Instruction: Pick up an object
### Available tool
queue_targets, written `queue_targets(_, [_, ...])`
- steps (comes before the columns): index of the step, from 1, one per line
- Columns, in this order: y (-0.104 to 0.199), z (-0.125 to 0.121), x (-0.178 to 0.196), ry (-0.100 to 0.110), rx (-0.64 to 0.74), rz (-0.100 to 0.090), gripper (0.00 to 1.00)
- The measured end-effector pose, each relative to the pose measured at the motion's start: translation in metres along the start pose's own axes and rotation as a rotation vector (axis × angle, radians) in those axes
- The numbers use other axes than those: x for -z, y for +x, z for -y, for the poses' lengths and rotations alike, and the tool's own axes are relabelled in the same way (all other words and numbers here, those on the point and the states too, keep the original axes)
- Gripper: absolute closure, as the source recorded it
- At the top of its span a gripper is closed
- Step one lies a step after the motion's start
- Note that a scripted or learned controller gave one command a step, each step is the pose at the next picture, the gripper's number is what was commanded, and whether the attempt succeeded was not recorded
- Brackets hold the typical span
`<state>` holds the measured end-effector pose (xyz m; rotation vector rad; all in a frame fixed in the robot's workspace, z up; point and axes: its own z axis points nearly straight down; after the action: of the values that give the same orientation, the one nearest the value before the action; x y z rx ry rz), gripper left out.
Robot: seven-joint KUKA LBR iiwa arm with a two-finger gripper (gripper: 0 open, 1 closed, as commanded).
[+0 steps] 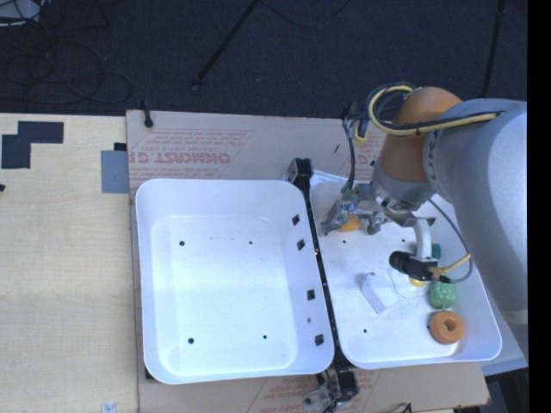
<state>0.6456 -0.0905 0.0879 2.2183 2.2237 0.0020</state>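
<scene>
The gripper (349,223) is seen low in the right bin (482,348), its fingers spread around a small orange piece (349,224). Beyond it toward the bin's near corner lie a white block (374,292), a green toy (443,295) and a ring (447,326).

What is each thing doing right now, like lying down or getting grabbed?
gripper: low in the right bin, around a small orange thing.
small orange thing: between the fingers.
orange ring: lying flat, loose.
green object: resting beside the ring.
white block: lying loose.
right bin: holds all of these.
</scene>
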Motion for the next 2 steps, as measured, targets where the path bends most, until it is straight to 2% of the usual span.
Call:
queue_targets(1, [-0.001,0.005,0.007,0.019,0.0,-0.002,1.0])
queue_targets(2, [0.061,-0.002,0.164,-0.014,0.005,-0.001,1.0])
